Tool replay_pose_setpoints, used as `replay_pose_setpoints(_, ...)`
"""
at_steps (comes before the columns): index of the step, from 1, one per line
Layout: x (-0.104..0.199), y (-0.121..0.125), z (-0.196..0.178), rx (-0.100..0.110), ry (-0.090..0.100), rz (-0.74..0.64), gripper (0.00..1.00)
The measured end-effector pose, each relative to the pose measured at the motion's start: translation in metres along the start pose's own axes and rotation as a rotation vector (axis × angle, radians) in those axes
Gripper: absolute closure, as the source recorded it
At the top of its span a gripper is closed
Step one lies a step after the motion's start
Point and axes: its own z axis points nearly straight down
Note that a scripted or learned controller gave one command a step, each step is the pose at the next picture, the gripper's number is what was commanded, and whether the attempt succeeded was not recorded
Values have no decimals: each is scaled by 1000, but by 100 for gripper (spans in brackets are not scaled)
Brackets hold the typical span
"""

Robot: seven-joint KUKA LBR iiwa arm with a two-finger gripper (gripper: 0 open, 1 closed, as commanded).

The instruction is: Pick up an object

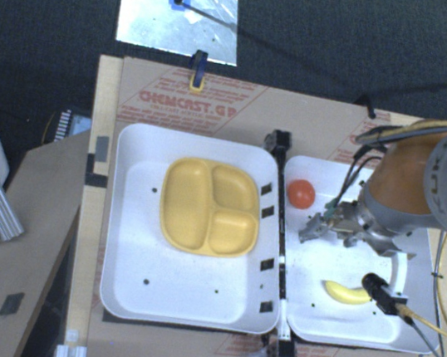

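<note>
looking down from the camera view, the landmark is the black divider (277,224) where the two white bins meet. to its left lies the left bin (127,284), with a yellow sectioned plate (209,206) resting near its middle, just beside the divider. to the divider's right lies the right bin (303,312), and the loose pickable things are there: a small red-orange ball (302,193) close to the divider toward the far end, and a yellow banana (346,293) lying flat toward the near end, a little farther from the divider.

the grey arm with its orange band reaches in over the right bin, and the gripper (315,227) hangs between ball and banana, near the divider, touching neither as far as can be seen. whether the claw is spread or pressed together cannot be told; its metal parts blur together at this angle, and nothing is seen in it.

as a judgement, the pick is not yet made: both objects rest on the bin floor. what is left is choosing one, descending, closing and lifting.
</note>
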Motion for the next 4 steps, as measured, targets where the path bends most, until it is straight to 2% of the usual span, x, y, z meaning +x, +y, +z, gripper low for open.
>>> replay_pose_setpoints(1,0,2,-13,-5,-1,0,100)
replay_pose_setpoints(3,2,-6,-136,-12,-2,-5,100)
replay_pose_setpoints(4,2,-5,-156,-7,-1,-4,100)
